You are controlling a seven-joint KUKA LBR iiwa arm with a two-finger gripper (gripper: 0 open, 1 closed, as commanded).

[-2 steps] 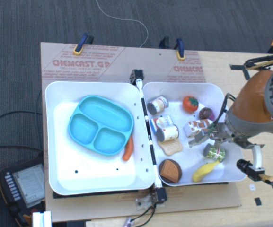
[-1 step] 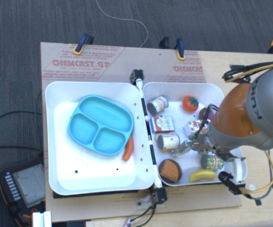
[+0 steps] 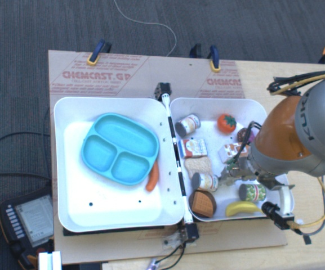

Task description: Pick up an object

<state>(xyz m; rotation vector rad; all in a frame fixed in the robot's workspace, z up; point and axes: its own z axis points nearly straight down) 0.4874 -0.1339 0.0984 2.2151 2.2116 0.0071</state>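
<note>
2 glossy white bins [image 3: 66,207] — smooth 3-compartment blue plate [image 3: 120,148].

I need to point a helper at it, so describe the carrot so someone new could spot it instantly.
Look in the left white bin, which holds a blue divided plate. The carrot lies against the plate's lower right edge, the only small orange stick in that bin.

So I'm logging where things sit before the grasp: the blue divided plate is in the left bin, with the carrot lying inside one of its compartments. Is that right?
Not quite. The blue divided plate is in the left bin, but the carrot lies on the bin floor beside the plate's lower right edge, not inside a compartment. The camera view shows this.
</note>
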